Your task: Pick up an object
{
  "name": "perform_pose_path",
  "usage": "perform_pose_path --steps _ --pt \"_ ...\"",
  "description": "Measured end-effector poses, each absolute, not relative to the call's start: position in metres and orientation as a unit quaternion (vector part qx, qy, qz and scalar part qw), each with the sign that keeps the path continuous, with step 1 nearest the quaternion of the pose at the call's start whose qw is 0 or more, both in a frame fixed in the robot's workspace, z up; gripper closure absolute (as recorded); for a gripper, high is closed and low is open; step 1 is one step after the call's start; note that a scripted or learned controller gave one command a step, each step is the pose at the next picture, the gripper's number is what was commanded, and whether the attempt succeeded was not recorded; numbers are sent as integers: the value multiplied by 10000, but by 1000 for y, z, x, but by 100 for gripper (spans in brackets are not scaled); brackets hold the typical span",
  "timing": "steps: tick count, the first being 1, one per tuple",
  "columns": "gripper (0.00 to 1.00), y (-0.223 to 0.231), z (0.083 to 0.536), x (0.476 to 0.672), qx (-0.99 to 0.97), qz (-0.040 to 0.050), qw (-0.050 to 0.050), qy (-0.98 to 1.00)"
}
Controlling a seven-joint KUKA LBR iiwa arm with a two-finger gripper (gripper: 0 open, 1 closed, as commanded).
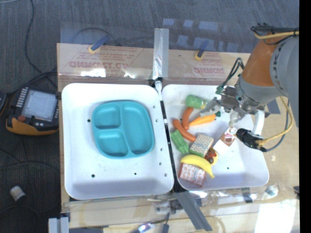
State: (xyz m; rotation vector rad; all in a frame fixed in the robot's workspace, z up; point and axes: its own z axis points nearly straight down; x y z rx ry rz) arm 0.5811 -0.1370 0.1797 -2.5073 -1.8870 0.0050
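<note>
Above the right bin, fingers, state unclear, near carrot.

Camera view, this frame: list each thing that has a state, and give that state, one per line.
Turquoise three-compartment plastic plate: flat in the left white bin, nothing on it.
Yellow toy banana: lying across a red-and-white box.
Orange toy carrot: lying flat in the right white bin.
Green toy bottle: on its side.
Gripper: low over the right bin.
</note>
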Motion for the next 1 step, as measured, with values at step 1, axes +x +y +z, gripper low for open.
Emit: perform_pose_path --steps 1 --pt "0 -123 226 645 -7338 21 -12 -6793"
